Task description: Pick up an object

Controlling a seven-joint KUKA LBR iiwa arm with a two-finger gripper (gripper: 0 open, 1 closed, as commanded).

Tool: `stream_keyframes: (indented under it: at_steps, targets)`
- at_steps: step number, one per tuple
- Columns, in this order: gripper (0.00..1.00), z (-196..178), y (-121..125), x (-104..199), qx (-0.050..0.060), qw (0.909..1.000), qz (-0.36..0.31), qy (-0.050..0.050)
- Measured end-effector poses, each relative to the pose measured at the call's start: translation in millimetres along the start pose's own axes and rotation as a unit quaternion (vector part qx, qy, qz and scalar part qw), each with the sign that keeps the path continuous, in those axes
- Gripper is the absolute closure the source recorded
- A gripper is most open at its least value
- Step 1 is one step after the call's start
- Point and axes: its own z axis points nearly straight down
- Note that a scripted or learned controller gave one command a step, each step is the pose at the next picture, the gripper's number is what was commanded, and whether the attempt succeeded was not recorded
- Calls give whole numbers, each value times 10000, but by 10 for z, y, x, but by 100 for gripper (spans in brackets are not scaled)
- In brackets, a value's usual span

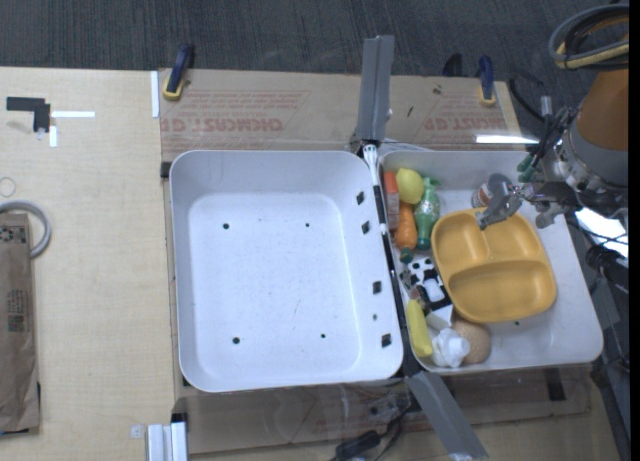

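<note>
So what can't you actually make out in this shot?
- Gripper: small and dark over the yellow tray; whether it holds anything can't be told.
- Arm: cut off by the right edge.
- Black-and-white item: partly tucked under the tray, too small to identify.
- White lump and brown ball: crowded together, blurred.
- Brown bag: cut off by the left edge.

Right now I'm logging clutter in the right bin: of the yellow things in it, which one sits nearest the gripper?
The yellow divided tray: the gripper hangs over its far rim. The lemon and the banana lie along the bin's left wall.
</note>
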Motion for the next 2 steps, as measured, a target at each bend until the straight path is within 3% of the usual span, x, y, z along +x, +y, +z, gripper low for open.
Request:
stream_keyframes:
  at_steps: [1, 2]
  targets:
    - [0, 340, 164, -271, -5, 9949, -1013, 0]
    - [0, 458, 163, -730, -15, 9840, -1780, -5]
